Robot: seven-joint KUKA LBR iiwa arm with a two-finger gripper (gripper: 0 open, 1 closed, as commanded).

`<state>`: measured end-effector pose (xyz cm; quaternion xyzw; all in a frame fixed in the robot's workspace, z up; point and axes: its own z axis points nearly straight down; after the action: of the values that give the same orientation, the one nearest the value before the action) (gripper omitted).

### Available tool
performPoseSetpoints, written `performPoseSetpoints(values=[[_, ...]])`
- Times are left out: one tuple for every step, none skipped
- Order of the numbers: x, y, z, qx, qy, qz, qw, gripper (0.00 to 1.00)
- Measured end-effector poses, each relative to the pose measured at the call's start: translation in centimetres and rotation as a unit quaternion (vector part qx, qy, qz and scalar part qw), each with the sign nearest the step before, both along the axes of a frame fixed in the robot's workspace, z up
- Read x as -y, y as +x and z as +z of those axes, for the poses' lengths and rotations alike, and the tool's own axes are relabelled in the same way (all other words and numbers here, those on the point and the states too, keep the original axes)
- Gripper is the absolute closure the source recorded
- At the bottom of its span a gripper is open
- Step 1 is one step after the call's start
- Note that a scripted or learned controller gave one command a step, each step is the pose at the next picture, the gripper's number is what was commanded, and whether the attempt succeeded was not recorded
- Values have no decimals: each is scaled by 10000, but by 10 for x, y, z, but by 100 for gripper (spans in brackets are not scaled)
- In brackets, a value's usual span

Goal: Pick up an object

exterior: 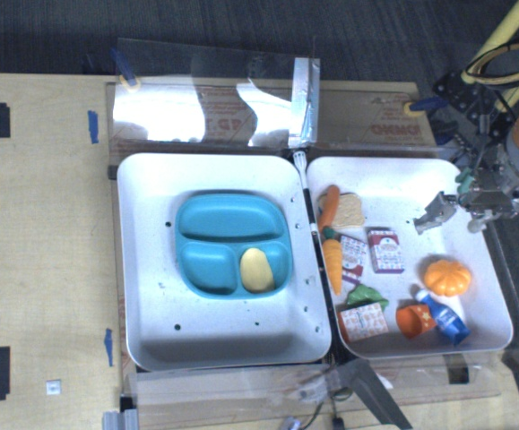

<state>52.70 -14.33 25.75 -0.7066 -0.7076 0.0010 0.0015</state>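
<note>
My end effector (452,211) is hovering over the upper right part of the right bin (393,173), its fingers (433,213) spread apart and holding nothing — the arm reaching in from the right edge of the view. Below it, the bin's objects are lying untouched: an orange pumpkin-shaped toy (446,277) is sitting near the right wall, with a blue bottle (447,320) and a small red-orange piece (410,320) just beside each other toward the near corner. A small red-and-white carton (385,250) is resting mid-bin, well apart from my fingers. Along the left wall, two carrots (330,231) are lying end to end beside a tan slice (350,210), with another printed packet (363,321) and a green piece (365,295) nearer the front. In the left bin (151,267) on the tabletop (39,240), a blue divided tray (232,218) is holding a yellow lemon-like object (256,270) in its lower right compartment
</note>
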Motion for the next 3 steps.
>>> performPoseSetpoints(values=[[-8,2,-146,-44,8,-632,9980,0],[-36,-47,-166,6,10,1183,9930,0],[-31,-5,-170,45,2,-941,9955,0]])
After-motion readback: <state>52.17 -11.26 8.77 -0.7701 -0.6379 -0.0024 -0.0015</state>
